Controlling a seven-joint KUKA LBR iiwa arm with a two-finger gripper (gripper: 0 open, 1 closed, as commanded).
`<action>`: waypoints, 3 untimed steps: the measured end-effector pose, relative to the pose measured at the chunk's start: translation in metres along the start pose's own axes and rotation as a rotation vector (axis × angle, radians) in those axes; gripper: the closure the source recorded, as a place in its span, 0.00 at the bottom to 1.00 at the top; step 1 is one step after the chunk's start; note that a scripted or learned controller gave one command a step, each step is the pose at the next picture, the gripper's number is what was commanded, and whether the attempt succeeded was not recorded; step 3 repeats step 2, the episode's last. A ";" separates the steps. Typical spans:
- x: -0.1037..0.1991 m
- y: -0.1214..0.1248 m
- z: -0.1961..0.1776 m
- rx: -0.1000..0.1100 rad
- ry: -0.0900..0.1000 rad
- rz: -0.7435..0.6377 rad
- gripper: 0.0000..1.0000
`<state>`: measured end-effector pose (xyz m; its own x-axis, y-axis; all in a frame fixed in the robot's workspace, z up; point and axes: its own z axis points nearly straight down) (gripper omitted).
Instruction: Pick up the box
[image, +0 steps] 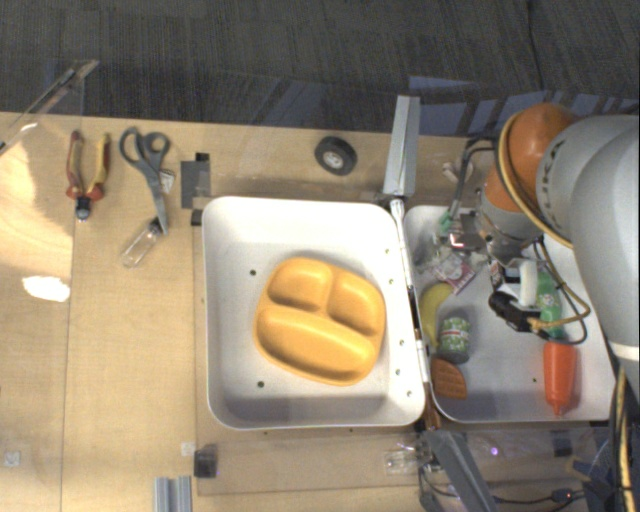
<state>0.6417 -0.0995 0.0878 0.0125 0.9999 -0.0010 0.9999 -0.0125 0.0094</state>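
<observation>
The grey arm (590, 210) reaches in from the right and hangs over the right bin (500, 395), its orange band (530, 140) above the bin's far edge. The gripper (462, 238) sits low at the far left corner of that bin, wrapped in cables, and whether the claw is open or closed cannot be told from this angle. Just under it lies a small crumpled-looking printed item (450, 270); this may be the box, but it is too hidden to be sure, and nothing is seen held. Nearer in the same bin lie a yellow fruit (434, 305), a green can (454, 335) touching it, a brown lump (449, 378) and an orange carrot (560, 375). The left bin (230, 240) holds a big yellow-orange moulded piece (320, 318). On the bench (100, 380) to the left lie scissors (150, 170) and pliers (85, 172), with a roll of tape (336, 155) behind the bins
</observation>
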 end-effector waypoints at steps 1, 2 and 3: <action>0.000 0.002 -0.013 -0.006 -0.001 -0.003 1.00; -0.010 -0.022 -0.103 0.003 0.000 0.150 1.00; -0.010 -0.022 -0.103 0.003 0.000 0.150 1.00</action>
